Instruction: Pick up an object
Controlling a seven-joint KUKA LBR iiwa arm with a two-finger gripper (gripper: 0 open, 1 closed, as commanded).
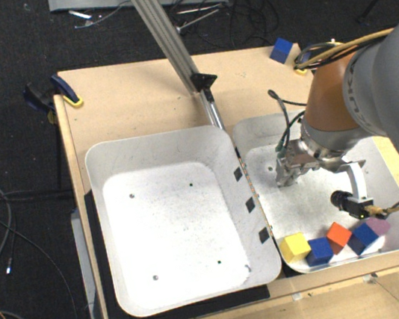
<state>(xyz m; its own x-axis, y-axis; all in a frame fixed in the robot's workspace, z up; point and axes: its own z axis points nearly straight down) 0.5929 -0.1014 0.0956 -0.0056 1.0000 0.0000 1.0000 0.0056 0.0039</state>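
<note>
Two white bins are sitting side by side on the desk (pixel 135 90): the left bin (pixel 109 162) at centre frame, the right bin (pixel 256 138) at right of centre. Candidate objects are clustering along the right bin's lower edge, at lower right of frame: a yellow block (pixel 295 246), a blue block (pixel 320 250) touching it, an orange block (pixel 339 235), a dark blue block (pixel 363 239) and a pale purple block (pixel 378 226). Another blue block (pixel 282 49) is lying on the desk at upper right, outside both bins.

The arm (pixel 370 92) is reaching in from the right. The pincer (pixel 288 172) is hanging over the upper part of the right bin, well apart from the cluster; nothing is showing between its tips. Whether it is wide or narrow I cannot tell at this angle.

Judgement: approach step, no grasp yet. The yellow block is looking like the best target, since its left side is standing free. Advice: be travelling toward lower frame first, then descending vertically, straddling the block across its free faces and clear of the bin wall and the blue neighbour.
</note>
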